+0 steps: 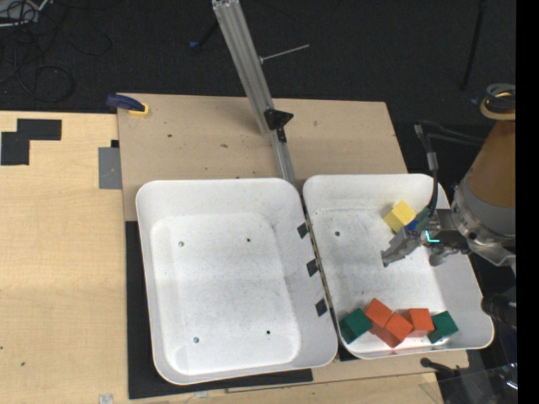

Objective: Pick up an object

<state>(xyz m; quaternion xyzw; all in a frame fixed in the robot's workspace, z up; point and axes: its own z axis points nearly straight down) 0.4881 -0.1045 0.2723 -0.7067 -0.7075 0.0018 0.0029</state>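
In the right bin (362,200), a yellow block (399,215) lies near the far right, with a small blue block (411,225) touching its near side. My gripper (402,249) hangs just in front of these two, low over the bin floor, reaching in from the right. I see nothing held in it. Along the bin's near edge sits a cluster of blocks: a green one (355,323), three orange ones (392,330) and another green one (442,325).
The left bin (168,200) stands beside the right one, with black clips (312,267) along the shared rim. A slanted aluminium bar (249,66) rises behind the bins. The arm's orange band (498,162) is at the right edge.
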